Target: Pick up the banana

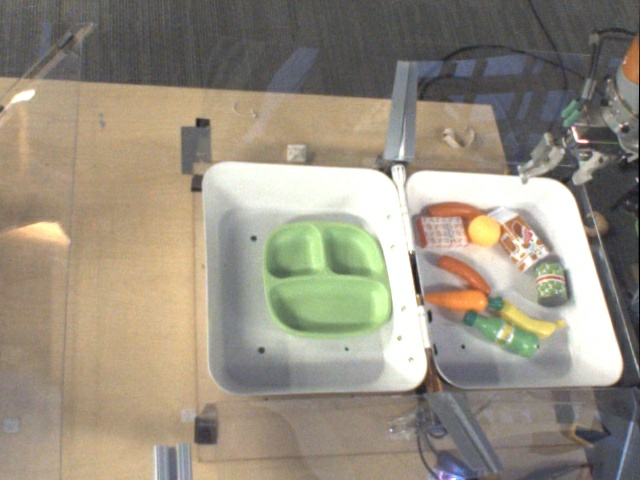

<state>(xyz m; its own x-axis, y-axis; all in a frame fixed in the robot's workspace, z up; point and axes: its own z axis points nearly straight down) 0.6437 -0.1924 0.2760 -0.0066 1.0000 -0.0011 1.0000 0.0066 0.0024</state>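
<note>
Hand [562, 158]: fingers spread, holding nothing, above right bin's [590, 368] far edge.
Banana [533, 320]: lying in right bin, beside green bottle [503, 334].

Banana [530, 319] beside bottle [503, 334], right bin [590, 368].

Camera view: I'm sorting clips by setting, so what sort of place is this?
Probably a robotics lab bench: two white bins side by side, toy food such as a banana and carrot, a green divided tray, loose cables.
</note>
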